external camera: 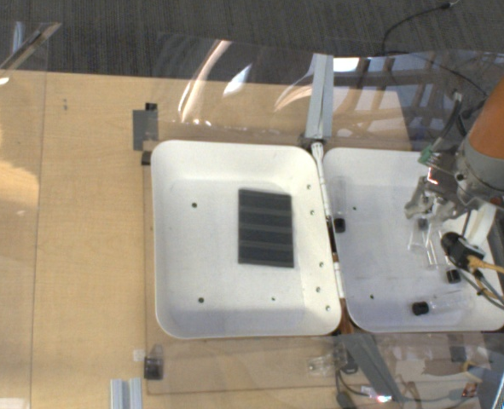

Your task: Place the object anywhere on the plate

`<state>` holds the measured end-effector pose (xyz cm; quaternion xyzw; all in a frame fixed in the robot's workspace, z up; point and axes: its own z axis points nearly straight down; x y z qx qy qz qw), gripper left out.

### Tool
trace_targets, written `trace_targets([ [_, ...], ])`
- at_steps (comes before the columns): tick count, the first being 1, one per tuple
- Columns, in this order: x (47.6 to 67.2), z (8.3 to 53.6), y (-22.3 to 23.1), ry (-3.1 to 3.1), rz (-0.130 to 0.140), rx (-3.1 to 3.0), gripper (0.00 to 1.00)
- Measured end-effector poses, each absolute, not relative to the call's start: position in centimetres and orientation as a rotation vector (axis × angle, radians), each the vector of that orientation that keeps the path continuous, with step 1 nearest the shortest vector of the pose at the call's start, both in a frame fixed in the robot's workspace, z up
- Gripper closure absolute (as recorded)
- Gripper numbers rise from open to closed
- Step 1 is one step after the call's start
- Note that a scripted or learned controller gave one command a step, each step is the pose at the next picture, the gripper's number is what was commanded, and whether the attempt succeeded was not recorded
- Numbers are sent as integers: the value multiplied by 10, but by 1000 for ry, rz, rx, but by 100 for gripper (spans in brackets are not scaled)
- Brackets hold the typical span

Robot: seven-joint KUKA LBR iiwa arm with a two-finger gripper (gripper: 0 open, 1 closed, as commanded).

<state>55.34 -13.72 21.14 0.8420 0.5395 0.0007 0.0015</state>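
Your pale wooden surface (72, 228) carries two shallow white bins side by side. In the left bin (183, 271) a dark grey ribbed rectangular plate (265, 227) lies flat near the middle. Over the right bin (371, 262) hangs the claw (428, 220); you cannot tell its state. A small black object (420, 308) sits near that bin's front edge.

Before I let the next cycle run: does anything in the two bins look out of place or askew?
Nothing stands out. The dark ribbed plate lies flat and roughly square in the left bin. A small black object sits near the right bin's front edge, below the gripper, apart from it.
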Motion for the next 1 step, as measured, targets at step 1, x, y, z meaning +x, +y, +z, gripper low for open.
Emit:
trace_targets([
  [1,587,272,-79,1851,7,2534,100],
])
